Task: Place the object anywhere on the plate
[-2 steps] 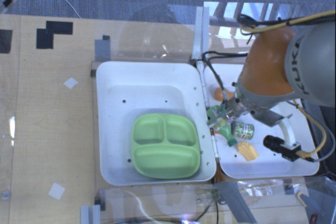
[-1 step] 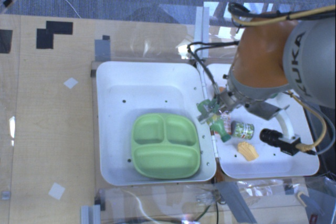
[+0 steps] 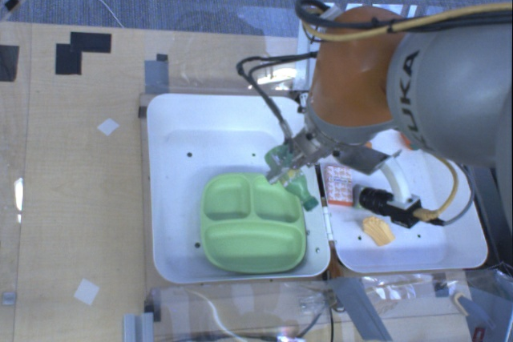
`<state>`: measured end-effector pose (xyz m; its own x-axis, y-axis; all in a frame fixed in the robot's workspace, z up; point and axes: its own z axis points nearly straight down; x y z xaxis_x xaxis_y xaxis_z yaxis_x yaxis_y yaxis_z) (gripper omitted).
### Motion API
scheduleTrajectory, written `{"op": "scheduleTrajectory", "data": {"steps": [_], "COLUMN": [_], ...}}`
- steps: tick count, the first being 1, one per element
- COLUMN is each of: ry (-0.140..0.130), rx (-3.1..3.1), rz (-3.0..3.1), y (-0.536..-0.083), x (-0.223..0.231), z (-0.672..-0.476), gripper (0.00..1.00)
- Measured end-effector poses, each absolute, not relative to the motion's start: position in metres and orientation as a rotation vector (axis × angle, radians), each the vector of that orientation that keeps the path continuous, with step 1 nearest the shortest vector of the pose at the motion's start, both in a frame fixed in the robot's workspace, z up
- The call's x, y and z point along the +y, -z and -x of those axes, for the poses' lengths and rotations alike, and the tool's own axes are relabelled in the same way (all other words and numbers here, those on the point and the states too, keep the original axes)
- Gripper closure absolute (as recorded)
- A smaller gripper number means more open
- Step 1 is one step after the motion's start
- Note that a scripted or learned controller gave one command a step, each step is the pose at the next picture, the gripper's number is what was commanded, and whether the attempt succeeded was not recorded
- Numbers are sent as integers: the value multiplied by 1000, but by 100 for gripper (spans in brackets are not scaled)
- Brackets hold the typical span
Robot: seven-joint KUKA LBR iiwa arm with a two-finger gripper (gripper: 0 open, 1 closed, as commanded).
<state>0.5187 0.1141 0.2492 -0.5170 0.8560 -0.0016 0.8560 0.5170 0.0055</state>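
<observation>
Two shallow white bins sit side by side on the wooden bench; the left bin (image 3: 172,172) holds a light green divided plate (image 3: 252,224) with three compartments, lying toward the bin's near right corner. The grey arm (image 3: 449,84) with its orange band reaches over the divide between the bins, and its gripper (image 3: 282,166) hangs just above the plate's upper right rim. A small green object (image 3: 300,190), possibly a toy bottle, sits at the fingertips and slants down toward the plate's right edge; the fingers look closed on its upper end, though the view is blurred there. In the right bin (image 3: 449,248) lie a red-and-white packet (image 3: 339,187) and a yellow ridged piece (image 3: 379,231).
</observation>
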Motion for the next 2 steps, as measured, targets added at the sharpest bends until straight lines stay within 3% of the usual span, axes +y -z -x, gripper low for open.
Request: {"op": "scheduleTrajectory", "data": {"steps": [1, 2], "ry": [-7, -7], "rx": [2956, 2956], "rz": [-1042, -1043], "y": [-295, -295], "x": [97, 97], "z": [-503, -503], "gripper": [100, 0]}}
